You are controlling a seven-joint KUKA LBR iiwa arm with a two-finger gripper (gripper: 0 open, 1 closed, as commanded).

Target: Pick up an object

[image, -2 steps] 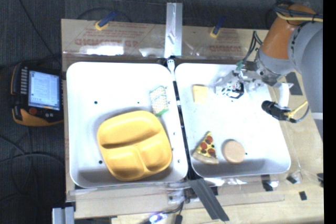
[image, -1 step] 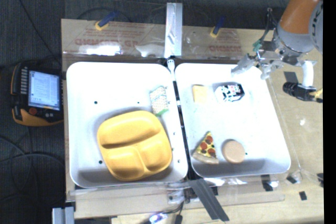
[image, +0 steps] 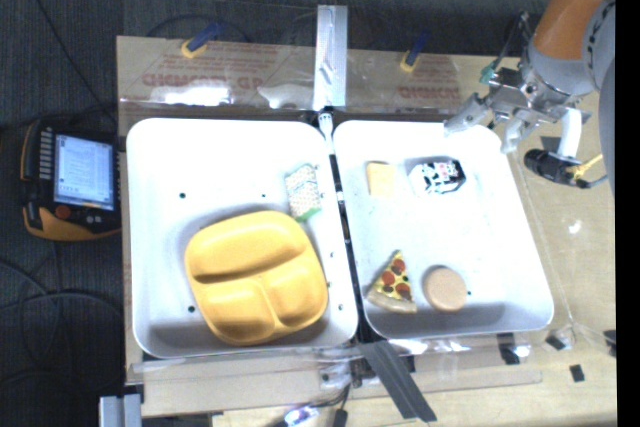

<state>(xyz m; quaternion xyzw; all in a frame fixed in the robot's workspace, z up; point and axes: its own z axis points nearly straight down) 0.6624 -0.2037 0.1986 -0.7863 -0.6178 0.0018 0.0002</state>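
Observation:
The right bin point(image: 520, 245) holds a pale yellow block point(image: 380, 178), a black-and-white patterned piece point(image: 437, 175), a toy pizza slice point(image: 392, 283) and a tan round disc point(image: 445, 288). In the left bin point(image: 160, 205) lie a large yellow divided plate point(image: 257, 273) and a small white-and-green speckled piece point(image: 302, 189). My gripper point(image: 486, 127) hovers over the right bin's back right corner, above and to the right of the black-and-white piece. Its two fingers stand apart, open, with nothing between them.
A teach pendant with a lit screen point(image: 70, 177) lies on the floor left of the bins. A clear plastic sheet point(image: 250, 75) held by clips runs behind both bins. A metal divider post point(image: 331, 55) stands at the back between them.

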